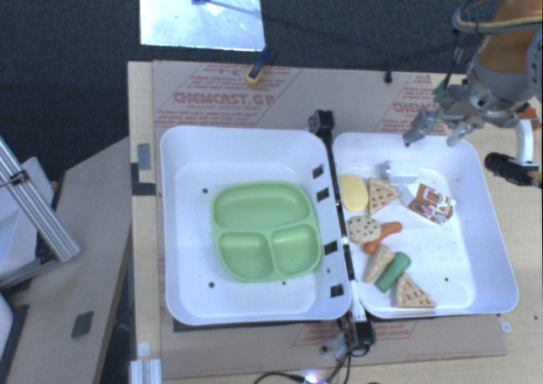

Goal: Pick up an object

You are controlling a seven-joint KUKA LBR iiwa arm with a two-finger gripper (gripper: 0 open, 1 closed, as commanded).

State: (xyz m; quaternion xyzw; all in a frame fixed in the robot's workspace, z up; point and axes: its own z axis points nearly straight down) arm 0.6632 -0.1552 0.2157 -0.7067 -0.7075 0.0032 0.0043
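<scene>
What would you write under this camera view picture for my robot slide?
Robot end effector hovers open over the right bin's far edge, above toy food; a green tray sits in the left bin.

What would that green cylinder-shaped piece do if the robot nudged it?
The green cylinder looks rounded and smooth, so it would probably roll or slide. It leans against a wedge piece, which may shift too. It seems small and light.
</scene>
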